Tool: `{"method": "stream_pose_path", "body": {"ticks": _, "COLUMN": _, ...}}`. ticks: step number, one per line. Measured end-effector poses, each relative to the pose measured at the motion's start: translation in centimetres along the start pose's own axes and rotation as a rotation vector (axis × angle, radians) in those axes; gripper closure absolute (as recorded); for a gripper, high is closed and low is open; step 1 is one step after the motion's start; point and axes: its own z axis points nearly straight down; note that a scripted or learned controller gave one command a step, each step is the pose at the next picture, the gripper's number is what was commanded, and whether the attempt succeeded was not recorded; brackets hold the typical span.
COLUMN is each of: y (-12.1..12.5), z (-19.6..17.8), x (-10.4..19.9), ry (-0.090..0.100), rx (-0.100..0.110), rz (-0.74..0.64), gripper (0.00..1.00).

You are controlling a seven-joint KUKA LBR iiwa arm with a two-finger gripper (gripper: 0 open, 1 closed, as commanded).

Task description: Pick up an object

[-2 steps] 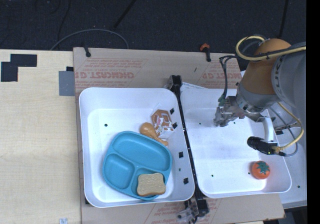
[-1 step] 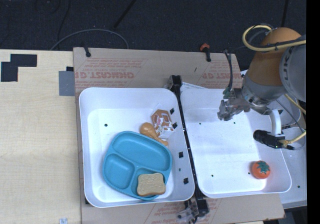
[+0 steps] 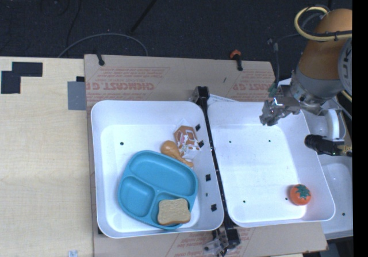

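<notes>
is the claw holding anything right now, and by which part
Nothing held: the claw hangs over the right bin's far edge, far from the orange tomato toy.

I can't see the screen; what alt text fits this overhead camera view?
A grey robot arm's gripper hovers over the right white bin, which holds a small orange ball. The left white bin holds a blue divided tray with a toast slice.

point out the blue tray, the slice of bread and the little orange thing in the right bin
blue tray [image 3: 138,191], camera view, on its large left compartment
slice of bread [image 3: 173,211], camera view, on the middle of its top face
orange thing [image 3: 299,194], camera view, on the middle of its round body
</notes>
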Motion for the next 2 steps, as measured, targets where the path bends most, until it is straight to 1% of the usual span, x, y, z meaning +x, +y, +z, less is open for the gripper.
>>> {"method": "stream_pose_path", "body": {"ticks": 1, "y": 0.0, "z": 0.3, "x": 0.0, "ry": 0.001, "rx": 0.006, "rz": -0.001, "gripper": 1.0}}
{"method": "stream_pose_path", "body": {"ticks": 2, "y": 1.1, "z": -0.2, "x": 5.2, "ry": 0.003, "rx": 0.006, "rz": -0.003, "gripper": 1.0}}
